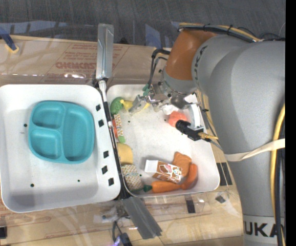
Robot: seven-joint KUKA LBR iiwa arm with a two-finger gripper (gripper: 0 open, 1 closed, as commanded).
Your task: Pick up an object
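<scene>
Left bin (15, 152): one teal divided plate (61, 131). Right bin (153, 137): green toy (117, 105), yellow toy (124, 152), one carrot (163, 187), brown packet (167, 171), pink ball (177, 118). Gripper (155, 97) sits at the far edge, ball just right of it; grip state unclear, can't tell.

fixed overhead camera, slanted down on both bins (4, 152), arm (240, 86) entering right

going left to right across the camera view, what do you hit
left white bin → teal divided plate → divider between the bins → green and yellow toy food at the right bin's left edge → gripper → orange carrot-like toy → grey arm
</scene>
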